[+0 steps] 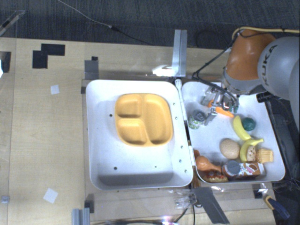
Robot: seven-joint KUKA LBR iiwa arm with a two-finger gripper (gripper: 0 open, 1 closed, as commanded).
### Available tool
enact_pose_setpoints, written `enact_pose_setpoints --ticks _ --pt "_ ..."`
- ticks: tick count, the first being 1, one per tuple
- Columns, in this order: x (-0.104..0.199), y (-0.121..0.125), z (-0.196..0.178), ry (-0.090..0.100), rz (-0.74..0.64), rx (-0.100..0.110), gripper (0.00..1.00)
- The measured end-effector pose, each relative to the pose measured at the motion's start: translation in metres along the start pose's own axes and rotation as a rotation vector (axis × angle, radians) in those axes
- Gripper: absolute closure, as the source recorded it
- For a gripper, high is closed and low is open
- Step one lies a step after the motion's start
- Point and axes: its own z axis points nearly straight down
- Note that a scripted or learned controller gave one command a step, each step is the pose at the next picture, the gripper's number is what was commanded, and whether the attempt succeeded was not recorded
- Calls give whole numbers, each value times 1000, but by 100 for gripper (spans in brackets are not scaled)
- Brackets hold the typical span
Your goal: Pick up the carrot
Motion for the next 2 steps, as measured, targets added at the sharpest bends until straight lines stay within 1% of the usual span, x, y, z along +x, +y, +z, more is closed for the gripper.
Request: enact_pose_setpoints --ticks 1,2 --pt "-8 4 -18 -38 -4 -6 100" --pt "0 -8 -69 -27 167 -12 100"
